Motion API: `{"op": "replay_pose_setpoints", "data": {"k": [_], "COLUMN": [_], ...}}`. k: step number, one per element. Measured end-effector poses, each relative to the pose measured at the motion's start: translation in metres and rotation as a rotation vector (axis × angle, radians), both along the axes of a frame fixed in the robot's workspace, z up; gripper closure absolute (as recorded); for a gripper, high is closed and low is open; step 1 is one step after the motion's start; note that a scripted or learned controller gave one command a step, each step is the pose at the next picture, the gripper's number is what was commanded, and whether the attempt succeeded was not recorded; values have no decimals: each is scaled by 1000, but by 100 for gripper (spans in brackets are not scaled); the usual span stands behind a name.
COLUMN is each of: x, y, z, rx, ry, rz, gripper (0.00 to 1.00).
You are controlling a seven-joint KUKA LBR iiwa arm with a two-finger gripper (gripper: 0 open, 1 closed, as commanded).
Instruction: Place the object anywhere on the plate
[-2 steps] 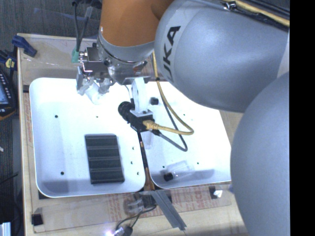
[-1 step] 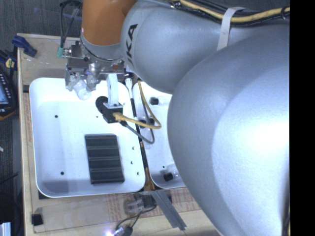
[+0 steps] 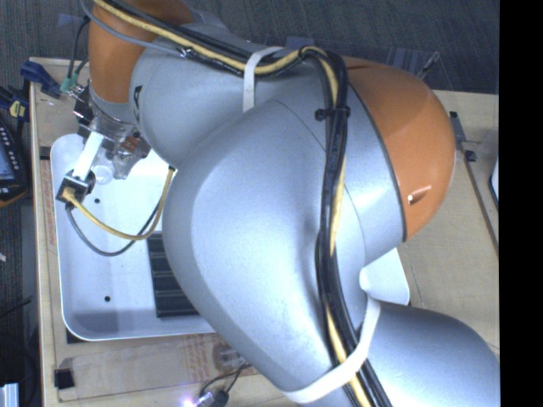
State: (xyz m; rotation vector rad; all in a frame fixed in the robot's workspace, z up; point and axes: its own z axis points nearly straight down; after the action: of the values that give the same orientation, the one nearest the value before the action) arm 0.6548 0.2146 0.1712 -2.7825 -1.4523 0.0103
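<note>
My grey arm with its orange band fills most of the camera view, reaching from the lower right to the upper left. The gripper hangs over the far left part of the left white bin. A yellow and grey cable loops from it down over the bin floor. The arm covers the rest of this bin and the bin to its right.
A dark ribbed strip lies along the arm's edge inside the left bin. The wooden bench borders the bin on the left and front. Tools and clamps sit at the bench's far left edge.
</note>
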Motion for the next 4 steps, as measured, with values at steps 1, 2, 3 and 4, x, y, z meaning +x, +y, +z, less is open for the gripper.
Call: {"op": "replay_pose_setpoints", "data": {"k": [1,2,3,4], "x": [1,-72,-7,-21], "y": [-12,-77,-40,4], "z": [102,47,76,144], "rx": [3,2,2,4], "ry": [-7,1,-4,-7], "rz": [329,445,321,669], "gripper": [100,100,100,100]}}
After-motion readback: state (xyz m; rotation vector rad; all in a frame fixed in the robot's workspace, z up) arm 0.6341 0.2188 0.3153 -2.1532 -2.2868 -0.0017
